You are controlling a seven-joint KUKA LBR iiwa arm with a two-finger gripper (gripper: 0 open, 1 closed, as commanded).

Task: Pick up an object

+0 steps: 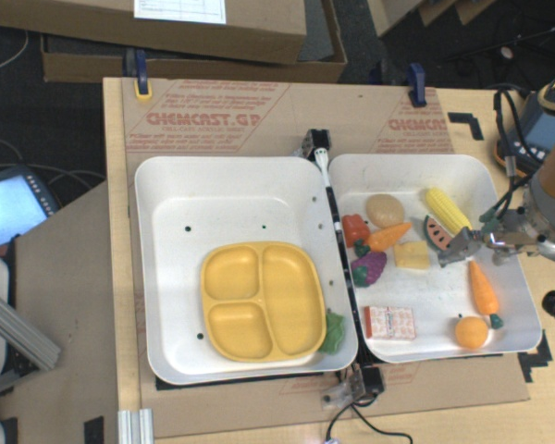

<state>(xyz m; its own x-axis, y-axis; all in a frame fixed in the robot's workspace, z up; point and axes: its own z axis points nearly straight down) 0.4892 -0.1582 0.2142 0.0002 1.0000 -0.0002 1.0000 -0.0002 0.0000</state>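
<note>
Two bins [157,248] sit side by side; the right one holds the pickable clutter. The gripper [458,248] hangs low in it, just right of the cheese [412,256], below the watermelon slice [437,232], with the carrot [483,289] just right of its tip. Whether its fingers are spread or closed cannot be told; nothing shows between them. The corn [447,210] lies above, the orange [472,332] well below. The left bin carries a yellow tray [259,302].

Risk, as judged: three items crowd the tip, so a descent could land between them, nudge the cheese or carrot aside, and close on nothing. The carrot may also roll out of a pinch.
</note>
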